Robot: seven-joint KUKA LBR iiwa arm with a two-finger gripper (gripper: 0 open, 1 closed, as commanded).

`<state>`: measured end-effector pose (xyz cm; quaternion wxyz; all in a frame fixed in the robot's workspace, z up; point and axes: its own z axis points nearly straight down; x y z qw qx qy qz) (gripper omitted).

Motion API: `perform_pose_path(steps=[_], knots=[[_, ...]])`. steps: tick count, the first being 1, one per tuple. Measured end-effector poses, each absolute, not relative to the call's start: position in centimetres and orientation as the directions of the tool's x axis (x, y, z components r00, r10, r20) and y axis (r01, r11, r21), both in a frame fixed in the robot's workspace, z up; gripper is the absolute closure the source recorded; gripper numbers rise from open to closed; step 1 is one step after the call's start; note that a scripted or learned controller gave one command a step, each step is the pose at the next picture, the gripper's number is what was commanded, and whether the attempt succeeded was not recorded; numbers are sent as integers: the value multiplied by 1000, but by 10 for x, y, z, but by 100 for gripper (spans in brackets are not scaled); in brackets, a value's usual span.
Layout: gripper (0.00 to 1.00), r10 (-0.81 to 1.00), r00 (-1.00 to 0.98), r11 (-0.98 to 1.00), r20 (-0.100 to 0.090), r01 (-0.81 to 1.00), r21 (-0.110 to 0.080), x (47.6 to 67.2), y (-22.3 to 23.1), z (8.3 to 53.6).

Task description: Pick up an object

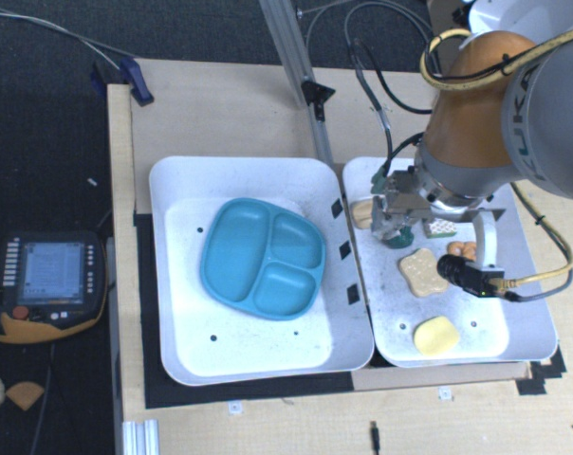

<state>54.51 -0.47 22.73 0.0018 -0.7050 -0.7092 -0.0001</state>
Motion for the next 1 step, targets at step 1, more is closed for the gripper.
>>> perform_pose_path(steps=[1], knots=[[100,1000,-4,4,0,1000,1,562,44,216]])
